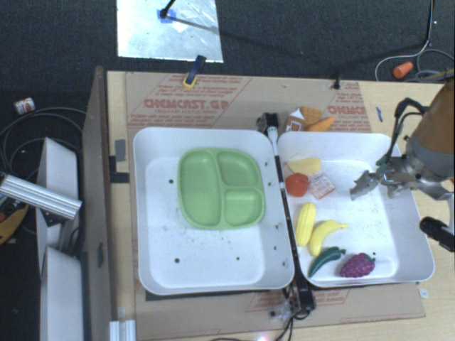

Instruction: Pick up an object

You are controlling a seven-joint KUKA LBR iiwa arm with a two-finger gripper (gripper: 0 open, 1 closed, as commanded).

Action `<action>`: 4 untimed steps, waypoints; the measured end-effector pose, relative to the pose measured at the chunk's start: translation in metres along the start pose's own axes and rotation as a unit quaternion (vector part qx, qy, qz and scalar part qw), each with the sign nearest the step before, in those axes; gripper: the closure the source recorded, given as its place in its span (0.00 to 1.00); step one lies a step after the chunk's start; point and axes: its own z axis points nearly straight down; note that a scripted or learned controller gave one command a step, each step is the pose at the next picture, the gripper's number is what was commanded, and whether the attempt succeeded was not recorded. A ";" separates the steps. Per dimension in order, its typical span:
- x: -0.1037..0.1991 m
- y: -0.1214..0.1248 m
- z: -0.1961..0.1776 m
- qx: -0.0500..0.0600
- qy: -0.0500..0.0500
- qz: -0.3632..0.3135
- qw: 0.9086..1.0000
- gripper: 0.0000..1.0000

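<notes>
The arm (pixel 435 137) is cut off by the picture's right edge. The gripper (pixel 364 184) is too small and blurred to read. An orange piece (pixel 321 124) lies partly hidden behind the right bin's (pixel 412 261) far rim.

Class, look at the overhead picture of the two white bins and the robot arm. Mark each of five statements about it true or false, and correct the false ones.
1. The green divided plate lies in the left bin. True.
2. The purple grapes sit in the left bin. False: they lie in the right bin, near its front edge.
3. The gripper is over the right bin. True.
4. The banana is clamped in the gripper. False: it lies on the bin floor, apart from the gripper.
5. The corn cob lies beside the banana. True.
</notes>
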 end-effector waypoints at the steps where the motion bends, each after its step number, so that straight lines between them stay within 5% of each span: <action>1: 0.065 0.114 0.105 -0.007 0.002 -0.004 1.000 0.00; 2: 0.044 0.042 0.103 0.000 0.000 0.002 1.000 0.00; 3: 0.004 0.018 0.104 0.001 0.000 0.003 1.000 0.00; 4: -0.043 0.006 -0.035 -0.006 -0.004 0.003 1.000 0.00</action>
